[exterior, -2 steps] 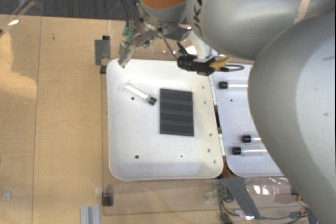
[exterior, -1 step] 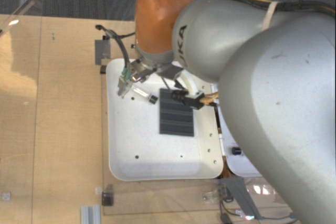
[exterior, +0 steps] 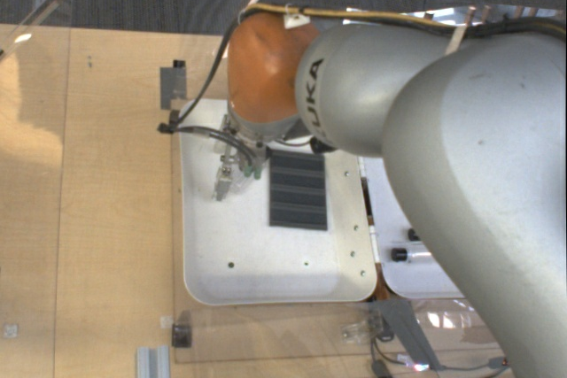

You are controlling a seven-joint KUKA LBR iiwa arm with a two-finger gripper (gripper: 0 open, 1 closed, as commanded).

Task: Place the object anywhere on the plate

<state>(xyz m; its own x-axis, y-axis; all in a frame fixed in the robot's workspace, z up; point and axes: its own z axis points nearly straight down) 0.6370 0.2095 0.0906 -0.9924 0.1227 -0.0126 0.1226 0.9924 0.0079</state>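
Plate (dark, ridged) lies just right of the tool, whose opening I cannot tell.

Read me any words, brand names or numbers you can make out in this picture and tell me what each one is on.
"KUKA", in dark letters running up the grey arm, just past the orange band.
No other text can be read on the bins or the bench.

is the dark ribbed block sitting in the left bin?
Yes, the dark ribbed block lies flat on the floor of the left bin, just right of the claw.
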